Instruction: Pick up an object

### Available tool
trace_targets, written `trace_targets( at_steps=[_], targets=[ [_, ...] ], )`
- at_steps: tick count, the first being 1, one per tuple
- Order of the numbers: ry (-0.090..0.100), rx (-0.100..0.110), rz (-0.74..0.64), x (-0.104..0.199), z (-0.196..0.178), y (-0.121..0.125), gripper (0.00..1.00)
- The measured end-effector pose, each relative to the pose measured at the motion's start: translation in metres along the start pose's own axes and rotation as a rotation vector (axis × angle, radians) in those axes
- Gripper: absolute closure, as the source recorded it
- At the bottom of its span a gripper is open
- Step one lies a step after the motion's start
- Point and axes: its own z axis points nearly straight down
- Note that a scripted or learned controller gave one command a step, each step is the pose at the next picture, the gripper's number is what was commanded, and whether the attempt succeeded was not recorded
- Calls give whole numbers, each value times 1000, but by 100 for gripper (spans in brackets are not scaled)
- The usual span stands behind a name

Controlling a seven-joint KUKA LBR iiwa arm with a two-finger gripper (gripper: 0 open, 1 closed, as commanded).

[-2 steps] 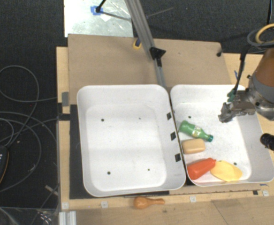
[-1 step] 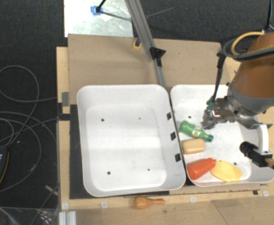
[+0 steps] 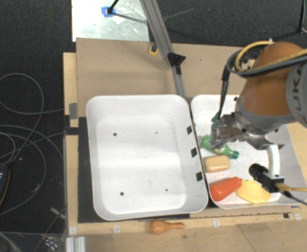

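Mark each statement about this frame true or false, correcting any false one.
1. The gripper is over the right bin. True.
2. The red item lies in the left bin. False: it lies in the right bin, near its front edge.
3. The yellow item sits right of the red item. True.
4. The orange piece lies inside a bin. False: it lies on the bench, in front of the left bin.
5. The beige block is in the right bin. True.

Orange-brown pear-shaped toy (image 3: pixel 165 226) on the bench (image 3: pixel 116 62), cables (image 3: pixel 22 135) on dark floor.
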Motion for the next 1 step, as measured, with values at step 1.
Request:
trace_targets(
  at_steps=[1],
  targets=[
    [1, 1, -2, 61, 10, -5, 100]
  ],
)
